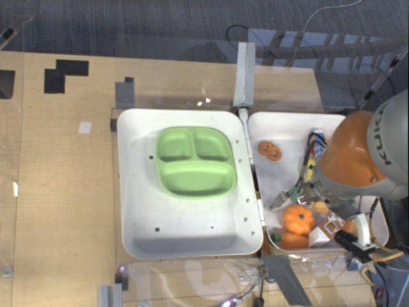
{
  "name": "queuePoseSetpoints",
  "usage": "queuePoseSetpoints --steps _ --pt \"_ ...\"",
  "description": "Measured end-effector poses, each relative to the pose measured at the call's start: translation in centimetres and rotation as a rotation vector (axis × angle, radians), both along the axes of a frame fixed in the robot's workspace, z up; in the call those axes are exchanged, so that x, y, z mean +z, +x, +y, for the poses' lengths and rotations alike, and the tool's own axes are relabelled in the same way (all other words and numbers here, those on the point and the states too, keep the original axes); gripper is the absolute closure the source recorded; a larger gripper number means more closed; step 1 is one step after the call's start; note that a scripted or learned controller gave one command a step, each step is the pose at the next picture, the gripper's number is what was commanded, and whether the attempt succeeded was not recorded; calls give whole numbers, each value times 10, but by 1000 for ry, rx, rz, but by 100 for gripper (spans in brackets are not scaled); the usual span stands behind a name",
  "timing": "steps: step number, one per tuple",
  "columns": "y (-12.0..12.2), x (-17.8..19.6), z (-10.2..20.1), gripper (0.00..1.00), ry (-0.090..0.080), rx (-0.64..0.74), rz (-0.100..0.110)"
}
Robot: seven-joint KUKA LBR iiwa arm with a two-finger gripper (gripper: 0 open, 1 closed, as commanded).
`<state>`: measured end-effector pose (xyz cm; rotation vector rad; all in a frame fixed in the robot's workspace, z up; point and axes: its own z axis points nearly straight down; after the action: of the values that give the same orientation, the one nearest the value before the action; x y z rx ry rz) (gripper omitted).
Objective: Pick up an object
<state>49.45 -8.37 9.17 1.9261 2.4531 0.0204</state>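
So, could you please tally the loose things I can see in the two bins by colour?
Green: 1, the divided plate in the left bin.
Orange: 3, a small pumpkin, a piece below it, a pretzel-like piece in the right bin.
Total: 4; the arm hides more.

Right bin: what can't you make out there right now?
- Gripper: behind the arm's orange band, camera view; jaws unreadable.
- Right bin: far-right part covered by the arm.
- Orange item under the pumpkin: partly covered, identity unclear.
- Brown item: too small to identify.
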Motion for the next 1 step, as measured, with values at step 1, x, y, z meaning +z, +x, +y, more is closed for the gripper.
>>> queuePoseSetpoints --steps 1 --pt "-2 -1 -16 0 11 -155 10"
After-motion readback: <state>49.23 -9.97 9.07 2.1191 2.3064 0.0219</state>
